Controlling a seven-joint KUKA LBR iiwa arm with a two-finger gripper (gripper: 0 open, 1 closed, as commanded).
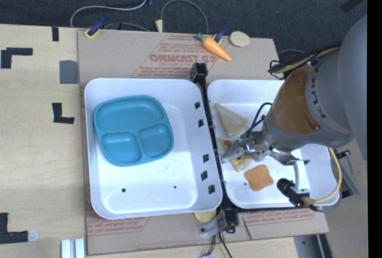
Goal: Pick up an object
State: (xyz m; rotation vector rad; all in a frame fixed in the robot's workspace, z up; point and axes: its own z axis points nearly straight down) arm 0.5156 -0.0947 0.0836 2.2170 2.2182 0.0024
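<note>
Two bins | left bin [107, 194]: blue tray [133, 129] | right bin [239, 88]: cracker [259, 178], wedge [230, 119] | hand [242, 151] grip unclear

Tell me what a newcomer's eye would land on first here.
First the blue divided plate, bright against the left bin. Next the big grey and orange arm hanging over the right bin, its gripper low among food bits: a wedge of sandwich and a brown cracker. An orange carrot lies on the cardboard behind the bins.

Grey arm [352, 83], orange band [296, 104], black cables
</note>
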